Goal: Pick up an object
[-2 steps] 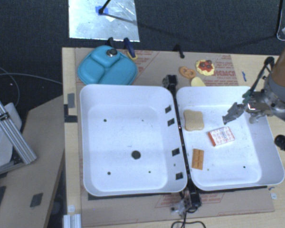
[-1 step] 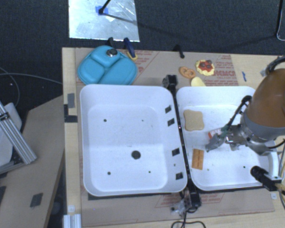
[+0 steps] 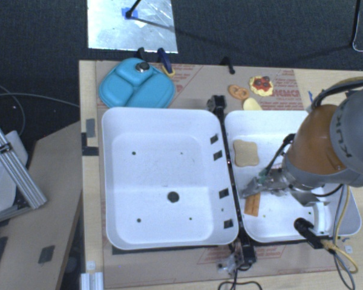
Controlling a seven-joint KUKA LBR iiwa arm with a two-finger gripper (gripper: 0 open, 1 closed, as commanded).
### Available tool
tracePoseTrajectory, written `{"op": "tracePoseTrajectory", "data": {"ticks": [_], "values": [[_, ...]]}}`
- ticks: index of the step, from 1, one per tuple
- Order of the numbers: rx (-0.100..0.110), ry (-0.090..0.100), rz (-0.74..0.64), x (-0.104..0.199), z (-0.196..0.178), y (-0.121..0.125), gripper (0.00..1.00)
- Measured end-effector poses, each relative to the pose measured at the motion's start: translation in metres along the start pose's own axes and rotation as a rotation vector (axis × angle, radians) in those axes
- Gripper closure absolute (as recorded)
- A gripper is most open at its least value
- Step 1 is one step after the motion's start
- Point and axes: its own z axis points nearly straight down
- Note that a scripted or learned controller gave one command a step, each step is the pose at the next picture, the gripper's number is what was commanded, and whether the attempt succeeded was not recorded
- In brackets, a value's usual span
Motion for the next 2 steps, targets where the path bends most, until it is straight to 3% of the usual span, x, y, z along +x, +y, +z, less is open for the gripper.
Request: {"op": "tracePoseTrajectory", "data": {"ticks": [1, 2], "values": [[-0.009, -0.002, 0.004, -0.002, -0.0161, 0.0028, 1.0], [-0.008, -0.001, 0.004, -0.0019, -0.0155, 0.0025, 0.0]]}}
